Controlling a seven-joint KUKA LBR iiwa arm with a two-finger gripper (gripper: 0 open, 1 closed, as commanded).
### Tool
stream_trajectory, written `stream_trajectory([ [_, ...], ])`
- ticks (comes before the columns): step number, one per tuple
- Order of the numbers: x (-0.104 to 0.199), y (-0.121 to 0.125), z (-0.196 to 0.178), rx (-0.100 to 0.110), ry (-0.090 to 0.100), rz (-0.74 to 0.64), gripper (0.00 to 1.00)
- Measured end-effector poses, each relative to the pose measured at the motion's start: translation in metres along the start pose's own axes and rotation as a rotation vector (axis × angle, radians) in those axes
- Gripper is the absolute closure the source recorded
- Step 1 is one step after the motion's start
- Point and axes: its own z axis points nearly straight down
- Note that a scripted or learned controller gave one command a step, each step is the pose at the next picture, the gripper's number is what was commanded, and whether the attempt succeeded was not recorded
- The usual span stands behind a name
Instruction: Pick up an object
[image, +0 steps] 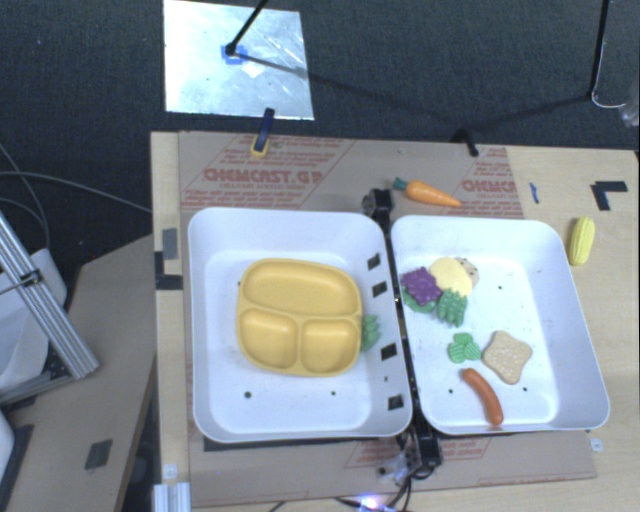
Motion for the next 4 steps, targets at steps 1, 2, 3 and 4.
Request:
stream_trajectory([
  [1, 0.002, 0.001, -0.017, -0.005, 0.0, -0.007, 1.0],
  [2, 0.003, 0.001, -0.041, -0.006, 0.0, -0.008, 1.0],
  [3, 0.003, 0.001, -0.06, -0.006, -0.001, -0.008, 1.0],
  [4, 0.056, -0.002, -0.06, -0.006, 0.002, -0.013, 1.0],
])
